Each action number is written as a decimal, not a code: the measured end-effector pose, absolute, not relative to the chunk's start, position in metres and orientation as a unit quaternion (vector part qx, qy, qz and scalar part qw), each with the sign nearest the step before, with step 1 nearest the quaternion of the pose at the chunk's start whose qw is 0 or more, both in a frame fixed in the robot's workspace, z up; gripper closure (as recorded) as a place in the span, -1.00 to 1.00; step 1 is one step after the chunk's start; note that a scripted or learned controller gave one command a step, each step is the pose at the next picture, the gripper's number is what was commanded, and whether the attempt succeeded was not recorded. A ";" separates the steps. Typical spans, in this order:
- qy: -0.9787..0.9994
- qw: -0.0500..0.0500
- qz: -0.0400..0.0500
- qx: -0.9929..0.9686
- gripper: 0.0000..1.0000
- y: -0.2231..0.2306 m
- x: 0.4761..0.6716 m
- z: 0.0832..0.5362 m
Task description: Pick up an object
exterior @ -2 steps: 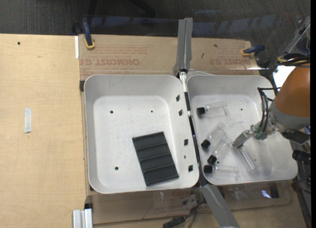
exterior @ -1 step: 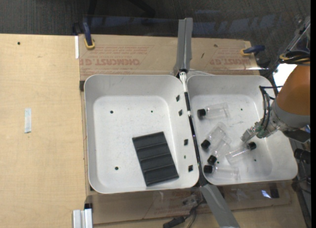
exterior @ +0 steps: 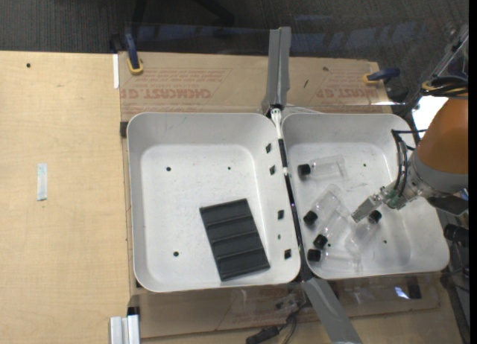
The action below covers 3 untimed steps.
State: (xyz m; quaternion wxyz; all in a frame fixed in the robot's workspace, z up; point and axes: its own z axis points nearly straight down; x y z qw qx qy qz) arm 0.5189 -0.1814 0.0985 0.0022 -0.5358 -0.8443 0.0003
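The right bin (exterior: 417, 260) holds several clear plastic vials with black caps. One vial (exterior: 322, 167) lies near the bin's back left. Another vial (exterior: 326, 206) lies in the middle, and two more (exterior: 333, 249) sit near the front left corner. My gripper (exterior: 367, 211) is low inside this bin, right of the middle vial, reaching in from the right under the orange band of the arm (exterior: 447, 141). A small black cap (exterior: 375, 217) sits right beside its tip. I see nothing clearly held between the fingers.
The left bin (exterior: 149, 186) contains a black ribbed rectangular block (exterior: 234, 238) lying flat toward its front right. A grey divider post (exterior: 279, 67) stands between the bins at the back. Cardboard and a wooden bench top surround the bins.
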 end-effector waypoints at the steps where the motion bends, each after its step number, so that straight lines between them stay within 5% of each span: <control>1: -0.844 0.003 0.000 -0.537 1.00 -0.182 0.519 0.106; 2: -0.848 0.000 0.001 -0.529 1.00 -0.143 0.562 0.198; 3: -0.848 0.001 0.001 -0.529 -1.00 -0.143 0.562 0.198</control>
